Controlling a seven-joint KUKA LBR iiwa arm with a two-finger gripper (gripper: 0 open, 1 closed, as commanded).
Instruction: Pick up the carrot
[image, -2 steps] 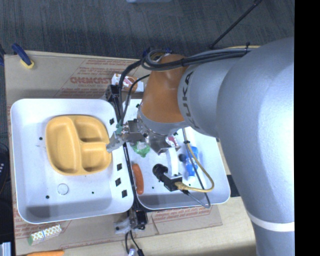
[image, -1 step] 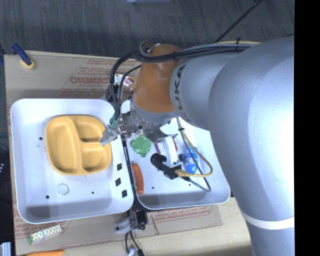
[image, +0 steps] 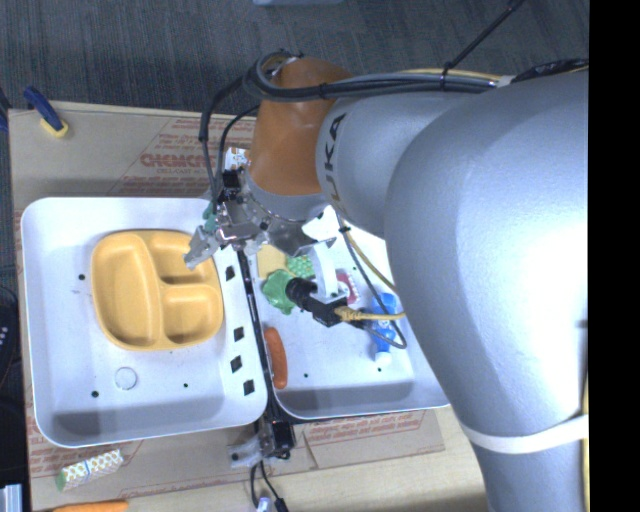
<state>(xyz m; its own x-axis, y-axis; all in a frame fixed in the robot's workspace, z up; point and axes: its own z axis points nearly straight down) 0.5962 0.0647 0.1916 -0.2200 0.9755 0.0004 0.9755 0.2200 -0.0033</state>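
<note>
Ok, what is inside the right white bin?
Right white bin: an orange carrot by its left wall, a green toy, a blue item. The grey arm covers the rest.

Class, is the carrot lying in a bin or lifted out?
Lying in: the carrot rests on the right bin floor, by the divider.

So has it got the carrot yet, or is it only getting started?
Not yet, by the look of it. The carrot lies untouched at the left edge of the right bin, beside the wall between the bins. The pincer hangs over the rim of the yellow tray in the left bin, apart from the carrot. Reaching, gripping and lifting are all left.
</note>
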